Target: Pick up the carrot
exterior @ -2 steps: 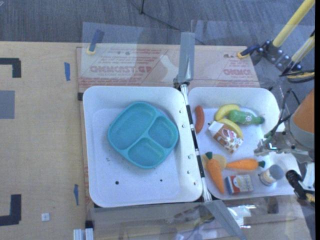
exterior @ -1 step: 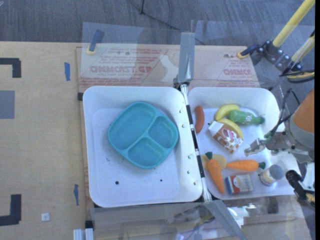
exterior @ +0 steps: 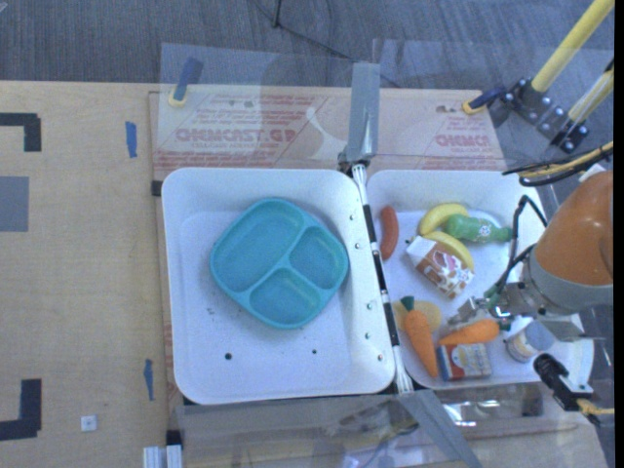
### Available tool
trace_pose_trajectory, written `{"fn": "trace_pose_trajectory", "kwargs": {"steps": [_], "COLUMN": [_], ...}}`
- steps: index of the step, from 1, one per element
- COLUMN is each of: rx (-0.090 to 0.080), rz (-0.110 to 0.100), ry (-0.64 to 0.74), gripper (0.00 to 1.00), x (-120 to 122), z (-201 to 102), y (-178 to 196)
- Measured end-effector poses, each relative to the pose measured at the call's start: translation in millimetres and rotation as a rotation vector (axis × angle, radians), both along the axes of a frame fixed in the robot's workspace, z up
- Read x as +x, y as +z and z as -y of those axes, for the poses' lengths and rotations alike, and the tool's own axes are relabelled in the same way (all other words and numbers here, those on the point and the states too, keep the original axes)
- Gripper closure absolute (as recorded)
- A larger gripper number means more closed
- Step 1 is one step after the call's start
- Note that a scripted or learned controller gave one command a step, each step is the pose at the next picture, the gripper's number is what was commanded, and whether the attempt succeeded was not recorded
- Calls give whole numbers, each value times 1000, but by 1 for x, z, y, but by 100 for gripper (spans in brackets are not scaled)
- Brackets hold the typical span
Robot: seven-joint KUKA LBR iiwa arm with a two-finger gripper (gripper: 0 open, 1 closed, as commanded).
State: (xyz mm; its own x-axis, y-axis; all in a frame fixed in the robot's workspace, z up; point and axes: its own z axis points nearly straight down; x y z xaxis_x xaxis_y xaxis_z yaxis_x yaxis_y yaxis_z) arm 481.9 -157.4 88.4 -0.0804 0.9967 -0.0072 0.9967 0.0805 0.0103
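The carrot [exterior: 420,343], orange with a green top, lies tilted near the left wall of the right bin [exterior: 390,261], toward the front. A second orange, carrot-like piece [exterior: 472,332] lies crosswise just to its right. My gripper [exterior: 487,310] hangs low over the right bin, directly above and touching or nearly touching that second orange piece. The arm's orange band [exterior: 583,242] and grey wrist [exterior: 561,295] cover the bin's right side.
In the right bin are a red sausage [exterior: 389,232], a banana [exterior: 444,224], a green toy [exterior: 475,228], a small carton [exterior: 444,266] and a box [exterior: 466,361]. The left bin [exterior: 195,339] holds a blue divided plate [exterior: 280,261].
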Motion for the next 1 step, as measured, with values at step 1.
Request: {"fn": "trace_pose_trajectory", "kwargs": {"steps": [1], "rx": [5], "rz": [-8], "ry": [107], "gripper": [0], "x": [-2], "z": [-1], "y": [27]}}
